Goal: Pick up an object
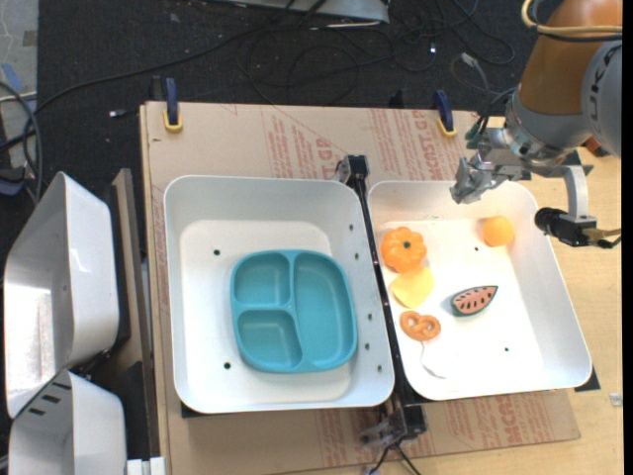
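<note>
The right bin [554,334] holds an orange pumpkin [404,248], a yellow piece [413,288], an orange pretzel [419,325], a watermelon slice [474,300] and a small orange ball [497,231]. My gripper [468,190] hangs over the bin's far edge, up and left of the ball and right of the pumpkin. Nothing shows between its fingers, and I cannot make out how they stand.
The left bin [198,216] holds a teal divided plate [293,310]. A clamp [353,169] sits between the bins at the far side. Spare white bins [54,275] stand off the bench to the left. Cables run across the dark floor beyond.
</note>
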{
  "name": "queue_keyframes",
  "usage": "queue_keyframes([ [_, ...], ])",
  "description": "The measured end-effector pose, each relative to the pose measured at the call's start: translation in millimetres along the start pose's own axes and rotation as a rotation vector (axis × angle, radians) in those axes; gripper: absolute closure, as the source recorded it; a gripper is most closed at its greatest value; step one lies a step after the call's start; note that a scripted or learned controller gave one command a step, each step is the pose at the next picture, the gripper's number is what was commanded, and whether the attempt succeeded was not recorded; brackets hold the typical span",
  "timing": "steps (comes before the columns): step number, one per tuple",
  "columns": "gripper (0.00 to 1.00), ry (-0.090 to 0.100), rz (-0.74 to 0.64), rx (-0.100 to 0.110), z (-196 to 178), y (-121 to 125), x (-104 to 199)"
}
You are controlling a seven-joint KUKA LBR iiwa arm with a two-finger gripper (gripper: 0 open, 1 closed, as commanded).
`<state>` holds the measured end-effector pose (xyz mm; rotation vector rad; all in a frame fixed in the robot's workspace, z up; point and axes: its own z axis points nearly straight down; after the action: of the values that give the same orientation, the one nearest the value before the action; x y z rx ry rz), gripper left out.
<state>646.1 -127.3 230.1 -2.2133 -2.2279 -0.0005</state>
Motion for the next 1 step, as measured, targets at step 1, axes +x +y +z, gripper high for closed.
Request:
queue_keyframes([
  [1,1.0,0.001,-0.001,-0.001,-10.8,-6.3,52.9],
])
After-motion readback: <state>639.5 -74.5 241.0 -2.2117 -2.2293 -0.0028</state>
